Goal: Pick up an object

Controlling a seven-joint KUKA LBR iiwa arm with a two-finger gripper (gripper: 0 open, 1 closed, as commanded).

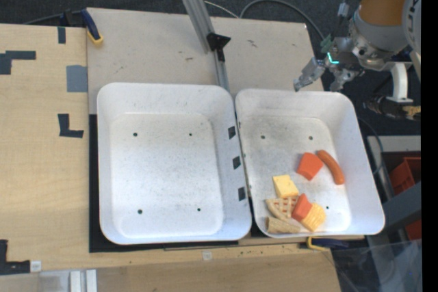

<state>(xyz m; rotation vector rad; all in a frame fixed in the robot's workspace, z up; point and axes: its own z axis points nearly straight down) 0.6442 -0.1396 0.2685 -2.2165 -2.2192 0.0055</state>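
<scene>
A: Food pieces crowd the near corner of the right bin (pixel 356 147): a waffle piece (pixel 279 207) at the front, a yellow block (pixel 285 185) just behind it, an orange block (pixel 309 165) and a sausage (pixel 330 167) further back.

B: Why so bunched?

A: They look loosely dropped there, some touching, so a clean pick favours the sausage, which lies a little apart.

B: And the hand (pixel 321 73)?

A: Beyond the right bin's far rim, above the surface (pixel 157 55), carrying nothing. Whether it is spread wide or narrow, I cannot tell.
</scene>
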